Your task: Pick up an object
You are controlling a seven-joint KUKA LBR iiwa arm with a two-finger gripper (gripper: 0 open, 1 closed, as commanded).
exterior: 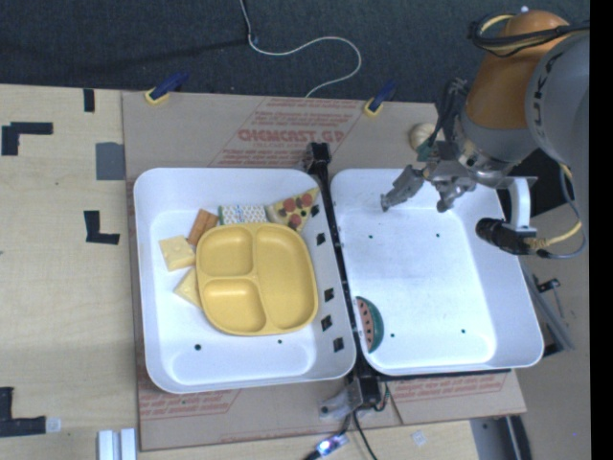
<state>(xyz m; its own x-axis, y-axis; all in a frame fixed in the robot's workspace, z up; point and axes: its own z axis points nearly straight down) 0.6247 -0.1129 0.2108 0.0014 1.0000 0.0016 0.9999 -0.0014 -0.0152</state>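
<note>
Overhead slanted view of the bench. The gripper (420, 195) hangs over the far edge of the right bin (479, 286), its two fingers spread wide apart with nothing between them; one fingertip (388, 202) points toward the divider between the bins, the other sits closer to the wrist. Behind the gripper rise the grey arm and its orange band (508, 80). A small pale round object (422, 137) lies just beyond the gripper, on the cardboard outside the bin.

Farther from the gripper, toward the near corner of the right bin beside the divider, lies a watermelon-slice toy (368, 322), well apart from the fingers.

Across the divider, in the left bin (158, 353), a yellow divided plate (257, 278) takes up the middle. At the plate's far rim, the side nearest the gripper, small food toys (292, 209) are clustered; tan cracker-like pieces (182, 252) lie at its outer side, farthest from the gripper.
</note>
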